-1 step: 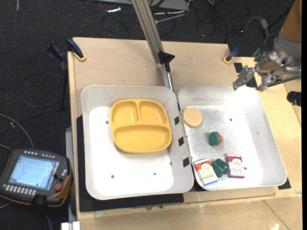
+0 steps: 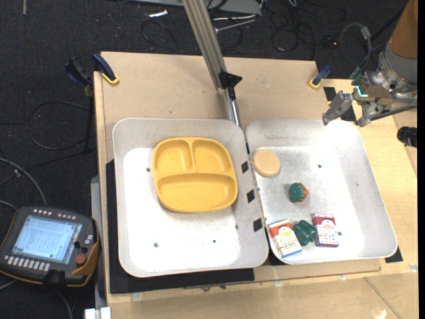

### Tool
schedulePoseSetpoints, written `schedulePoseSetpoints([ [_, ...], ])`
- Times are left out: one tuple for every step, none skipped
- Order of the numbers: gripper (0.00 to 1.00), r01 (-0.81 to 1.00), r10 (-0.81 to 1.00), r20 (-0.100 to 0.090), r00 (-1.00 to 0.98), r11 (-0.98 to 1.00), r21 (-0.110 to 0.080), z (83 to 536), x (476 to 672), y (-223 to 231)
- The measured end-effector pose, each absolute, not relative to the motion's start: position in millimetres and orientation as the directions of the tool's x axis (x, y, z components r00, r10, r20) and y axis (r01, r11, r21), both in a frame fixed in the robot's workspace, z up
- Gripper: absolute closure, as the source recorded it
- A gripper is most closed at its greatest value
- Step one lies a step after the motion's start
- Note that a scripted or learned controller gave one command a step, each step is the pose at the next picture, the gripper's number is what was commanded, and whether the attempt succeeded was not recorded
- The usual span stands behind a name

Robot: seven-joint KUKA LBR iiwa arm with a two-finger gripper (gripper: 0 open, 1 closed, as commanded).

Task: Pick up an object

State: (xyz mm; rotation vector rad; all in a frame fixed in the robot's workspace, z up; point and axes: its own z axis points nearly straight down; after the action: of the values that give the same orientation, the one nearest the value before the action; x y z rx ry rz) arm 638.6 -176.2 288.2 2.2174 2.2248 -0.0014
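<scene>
Nearest the camera, at the worktop's [image 2: 279,78] left front corner, lay a handheld control unit [image 2: 46,244] with a lit screen.

Right bin [image 2: 372,198], near edge: a small red-and-white carton [image 2: 285,238], a dark green lump [image 2: 305,232] touching it, and a maroon carton [image 2: 325,230] just beside that. Further in, a small green-and-red fruit-like piece [image 2: 298,192] sat alone. Beyond it, near the divide between bins, a round tan disc [image 2: 267,163], flat and plain.

Left bin [image 2: 133,231]: one yellow plate [image 2: 196,174] with three compartments, nothing seen in them.

Far side: the pincer [image 2: 352,111] hung over the right bin's far right corner, well apart from every item, nothing between its fingers; whether spread or closed, could not tell. A metal pole [image 2: 206,32] slanted up behind the bins.
</scene>
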Motion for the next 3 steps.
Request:
schedulePoseSetpoints([
  [0.0, 1.0, 1.0, 0.0, -0.002, 0.002, -0.004, 245, 641.7, -175],
  [0.0, 1.0, 1.0, 0.0, 0.001, -0.001, -0.006, 184, 637.7, -182],
  [0.0, 1.0, 1.0, 0.001, 0.0, 0.0, -0.006, 119, 636.1, -179],
])
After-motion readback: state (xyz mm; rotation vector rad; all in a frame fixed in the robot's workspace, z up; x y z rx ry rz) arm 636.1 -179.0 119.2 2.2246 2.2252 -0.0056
